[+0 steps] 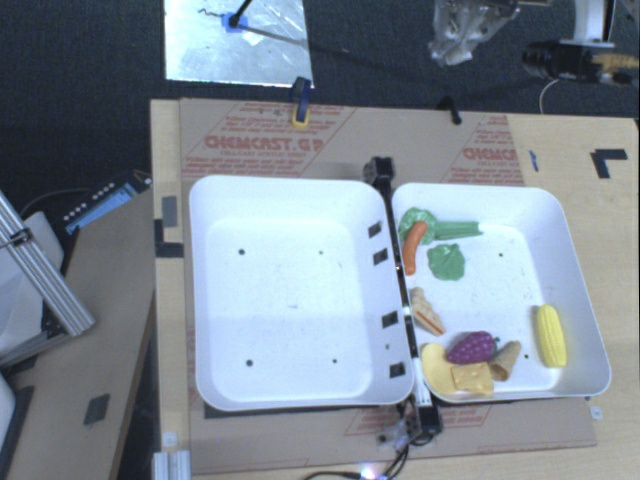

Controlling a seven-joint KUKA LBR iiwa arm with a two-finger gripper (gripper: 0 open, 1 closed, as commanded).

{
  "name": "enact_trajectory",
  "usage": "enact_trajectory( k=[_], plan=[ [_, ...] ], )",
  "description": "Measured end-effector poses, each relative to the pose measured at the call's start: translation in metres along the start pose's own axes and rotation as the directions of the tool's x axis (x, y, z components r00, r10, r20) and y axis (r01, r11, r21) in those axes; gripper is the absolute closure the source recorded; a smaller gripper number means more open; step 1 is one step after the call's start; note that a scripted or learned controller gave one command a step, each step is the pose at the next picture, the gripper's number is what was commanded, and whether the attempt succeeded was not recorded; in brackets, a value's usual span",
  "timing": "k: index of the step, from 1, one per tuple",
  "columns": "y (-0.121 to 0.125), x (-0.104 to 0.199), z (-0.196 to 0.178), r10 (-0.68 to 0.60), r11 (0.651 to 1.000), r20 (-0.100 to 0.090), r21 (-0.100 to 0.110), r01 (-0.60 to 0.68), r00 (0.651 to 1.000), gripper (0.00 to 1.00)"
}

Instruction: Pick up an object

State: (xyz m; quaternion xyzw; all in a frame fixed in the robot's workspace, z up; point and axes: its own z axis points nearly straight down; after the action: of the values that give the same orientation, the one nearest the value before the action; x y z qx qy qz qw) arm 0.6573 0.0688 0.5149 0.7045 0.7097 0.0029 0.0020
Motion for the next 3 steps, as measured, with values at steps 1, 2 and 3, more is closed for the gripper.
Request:
enact_trajectory(
  k=[1,2,3],
  plan=[
    [-0.015,0.081,0.093,-0.004,1.000,0.000,0.014,0.004,1.000,1.00],
    [-0.043,0.059,-0.022,0.003,1.000,-0.002,-0.007,-0.003,1.000,1.00],
    [-0.053,0.135,0.061,-0.004,1.000,0.000,0.013,0.004,1.000,1.00]
  ],
)
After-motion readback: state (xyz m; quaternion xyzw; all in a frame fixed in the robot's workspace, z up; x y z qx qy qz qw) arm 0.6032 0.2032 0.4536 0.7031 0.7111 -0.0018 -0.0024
